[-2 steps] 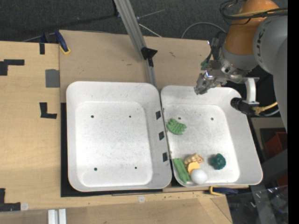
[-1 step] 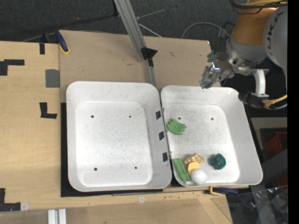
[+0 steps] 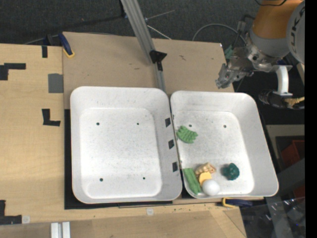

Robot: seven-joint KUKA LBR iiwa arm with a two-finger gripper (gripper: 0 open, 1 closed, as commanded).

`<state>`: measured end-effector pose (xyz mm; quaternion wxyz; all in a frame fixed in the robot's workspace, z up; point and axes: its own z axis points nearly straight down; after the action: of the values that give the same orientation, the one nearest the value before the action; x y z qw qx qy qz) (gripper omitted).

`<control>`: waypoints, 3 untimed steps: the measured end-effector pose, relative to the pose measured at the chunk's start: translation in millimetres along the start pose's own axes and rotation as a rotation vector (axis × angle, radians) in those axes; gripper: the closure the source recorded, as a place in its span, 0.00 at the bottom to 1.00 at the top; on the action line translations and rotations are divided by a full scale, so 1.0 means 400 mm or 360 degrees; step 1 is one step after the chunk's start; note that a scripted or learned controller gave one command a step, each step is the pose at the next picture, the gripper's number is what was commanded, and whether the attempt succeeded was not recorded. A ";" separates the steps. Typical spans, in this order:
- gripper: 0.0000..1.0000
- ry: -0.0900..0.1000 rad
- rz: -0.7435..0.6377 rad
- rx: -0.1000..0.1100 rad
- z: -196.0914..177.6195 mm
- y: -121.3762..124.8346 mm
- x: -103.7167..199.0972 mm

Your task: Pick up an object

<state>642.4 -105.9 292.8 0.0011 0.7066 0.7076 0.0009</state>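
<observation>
Grey claw (image 3: 225,78) above right bin's (image 3: 257,113) far rim

Two shallow white bins sit side by side: the right bin (image 3: 247,105) lies just below the gripper (image 3: 225,78), the left bin (image 3: 119,95) farther to its left. The right bin holds five small objects, all below the gripper: one green leaf-shaped piece (image 3: 186,134), one dark green round object (image 3: 230,171), one green elongated piece (image 3: 191,180), one tan object (image 3: 204,171), one white ball (image 3: 211,187).
</observation>
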 end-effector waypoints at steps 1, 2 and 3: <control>1.00 0.0003 -0.0006 0.0011 0.040 -0.074 0.127; 1.00 0.0002 -0.0007 0.0010 0.041 -0.126 0.242; 1.00 0.0002 -0.0008 0.0012 0.091 -0.163 0.381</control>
<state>576.9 46.2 256.3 -0.0022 0.7047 0.7095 -0.0013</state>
